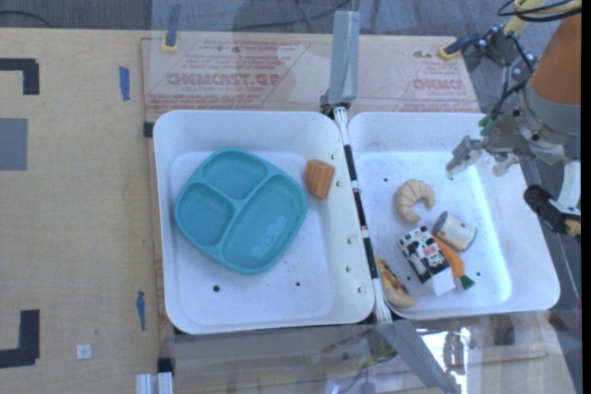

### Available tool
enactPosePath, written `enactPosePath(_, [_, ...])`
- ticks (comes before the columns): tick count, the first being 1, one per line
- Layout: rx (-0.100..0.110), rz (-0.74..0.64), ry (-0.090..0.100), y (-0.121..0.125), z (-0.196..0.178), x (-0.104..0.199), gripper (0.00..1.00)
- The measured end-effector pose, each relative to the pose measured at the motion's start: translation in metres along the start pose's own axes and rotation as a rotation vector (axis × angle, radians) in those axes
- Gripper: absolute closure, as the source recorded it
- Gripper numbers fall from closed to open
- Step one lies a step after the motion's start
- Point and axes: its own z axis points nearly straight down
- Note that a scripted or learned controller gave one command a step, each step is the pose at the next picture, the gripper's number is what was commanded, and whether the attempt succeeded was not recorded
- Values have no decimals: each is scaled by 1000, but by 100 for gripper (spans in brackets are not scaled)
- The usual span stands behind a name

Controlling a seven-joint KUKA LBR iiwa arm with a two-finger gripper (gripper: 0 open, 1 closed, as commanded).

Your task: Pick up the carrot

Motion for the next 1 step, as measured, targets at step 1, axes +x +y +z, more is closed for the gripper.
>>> enactPosePath(1, [-3, 109, -1, -52, 99, -33, 0])
